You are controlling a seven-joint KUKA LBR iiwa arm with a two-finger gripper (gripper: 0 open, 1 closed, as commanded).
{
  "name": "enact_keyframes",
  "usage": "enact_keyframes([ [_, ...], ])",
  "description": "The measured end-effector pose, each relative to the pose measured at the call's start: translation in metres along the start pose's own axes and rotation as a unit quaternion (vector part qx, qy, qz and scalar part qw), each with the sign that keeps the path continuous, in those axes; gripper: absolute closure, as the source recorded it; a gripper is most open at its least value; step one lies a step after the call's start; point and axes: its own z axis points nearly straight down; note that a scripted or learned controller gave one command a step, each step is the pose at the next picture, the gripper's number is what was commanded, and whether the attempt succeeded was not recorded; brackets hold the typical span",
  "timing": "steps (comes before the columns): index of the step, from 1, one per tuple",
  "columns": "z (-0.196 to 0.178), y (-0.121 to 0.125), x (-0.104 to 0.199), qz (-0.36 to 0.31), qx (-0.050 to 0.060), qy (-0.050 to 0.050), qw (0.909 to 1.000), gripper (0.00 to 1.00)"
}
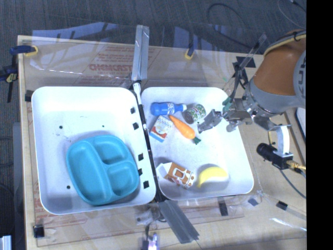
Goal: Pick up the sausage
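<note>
Sausage [180, 175]: prob brown piece, rt bin [243, 163] front.

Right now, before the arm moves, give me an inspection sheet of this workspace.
Surface: wooden bench bearing left bin and right bin.
Job's things: cannot tell which item is the sausage.
Clutter: blue tray in left bin; blue bottle, can, carrot, small carton, orange box, banana in right bin.
Grippers: gripper low over right bin, beside the can.
Cables: black cable right of the bins.
Surroundings: blue clamp at bench corner; dark carpet.
</note>
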Motion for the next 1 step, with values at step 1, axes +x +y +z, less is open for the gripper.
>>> enact_keyframes([
  [1, 0.1373, 0.0008, 0.0353, -0.02, 0.001, 0.0, 0.9998, 0.0],
])
